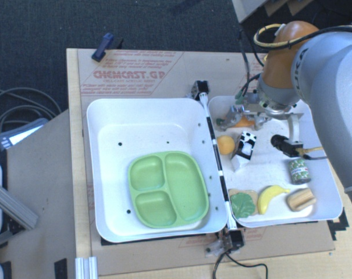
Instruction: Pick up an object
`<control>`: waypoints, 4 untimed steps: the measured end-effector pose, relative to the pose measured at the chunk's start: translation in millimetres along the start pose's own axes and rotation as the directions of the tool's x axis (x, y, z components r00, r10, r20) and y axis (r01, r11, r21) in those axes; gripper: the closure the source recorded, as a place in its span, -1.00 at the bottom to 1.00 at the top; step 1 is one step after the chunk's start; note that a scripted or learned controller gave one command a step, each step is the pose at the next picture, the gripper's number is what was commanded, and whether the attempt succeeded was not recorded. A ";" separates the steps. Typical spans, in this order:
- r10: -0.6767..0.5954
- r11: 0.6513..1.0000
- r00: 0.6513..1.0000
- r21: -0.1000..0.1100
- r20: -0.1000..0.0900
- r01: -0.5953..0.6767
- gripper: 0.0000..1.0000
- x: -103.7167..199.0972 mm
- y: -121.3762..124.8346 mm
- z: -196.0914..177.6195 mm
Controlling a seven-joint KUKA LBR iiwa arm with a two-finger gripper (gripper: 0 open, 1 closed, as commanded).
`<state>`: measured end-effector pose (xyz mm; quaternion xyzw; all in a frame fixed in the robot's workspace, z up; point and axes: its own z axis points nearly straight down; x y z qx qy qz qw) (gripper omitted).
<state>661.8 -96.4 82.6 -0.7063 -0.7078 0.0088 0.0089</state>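
White plastic lies under me: two shallow bins side by side on a brown board with red lettering (129,74). I reach in from the right, and my gripper (245,112) sits low over the far left corner of the right bin (266,170). Whether my grip is wide or narrow I cannot tell; the wrist and its metal parts blur together there.

Just at my tip, on the near side, is a small orange piece (244,122), touching me or nearly so. I cannot say that it is held. A little green scrap (221,121) lies just beside it, against the bin's left wall.

Nearer the camera, an orange ball (225,145) rests against that same wall, with a black-and-white block (245,145) just beside it on its right. A small green jar (299,171) stands upright toward the right side. Along the near wall lie, from left to right, a round green leafy thing (241,204), a banana (272,195) and a tan bread roll (299,199), close together.

The left bin (135,127) holds a green plate (167,189) with three compartments, lying flat toward its near right part. A blue clip (102,47) lies at the board's far left corner, well apart from both bins.
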 end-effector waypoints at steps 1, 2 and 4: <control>0.000 1.000 1.000 0.000 0.001 0.000 -1.00 0.0 -0.1 0.3; 0.000 1.000 1.000 0.000 0.001 0.000 -1.00 -0.3 -0.2 0.5; 0.001 1.000 1.000 0.000 -0.001 -0.001 -1.00 -2.0 -0.2 1.0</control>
